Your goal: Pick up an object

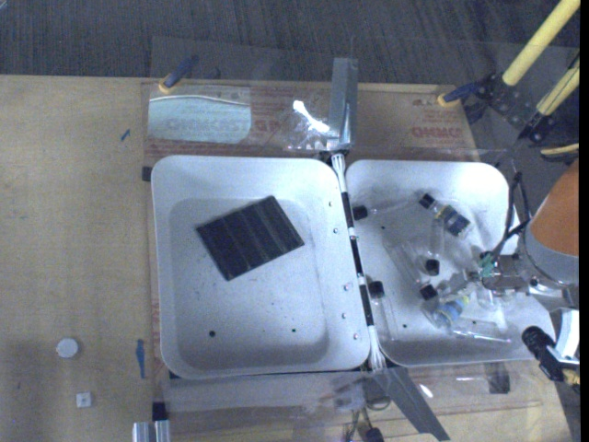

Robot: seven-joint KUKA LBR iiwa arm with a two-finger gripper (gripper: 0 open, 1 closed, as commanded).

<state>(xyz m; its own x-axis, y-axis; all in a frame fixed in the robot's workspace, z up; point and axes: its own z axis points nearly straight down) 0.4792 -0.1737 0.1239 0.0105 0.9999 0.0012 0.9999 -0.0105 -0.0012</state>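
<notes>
On the tabletop (74, 247), the left bin (175, 274) holds one thing: a dark ribbed rectangular pad (249, 237), lying flat and turned at an angle, in the far half of the bin and well clear of the walls. It looks thin and light, probably somewhat stiff; flat on the floor, it gives little edge to pinch, so a corner or a long edge would be the place to try.

Across the central divider, the right bin (396, 182) carries a scatter of clear plastic pieces, among them small clear bottles with dark caps (440, 212) toward the far right and a clear bottle with a bluish part (448, 312) in the near half. These look light, smooth and likely slippery, and they may roll; gripping across the body, not the cap, seems the safest hold.

The end effector (492, 274) sits low over the right side of this bin, just beside the near cluster, under the arm's orange band (561, 219). I cannot tell how it is set, and nothing is visibly held.
</notes>
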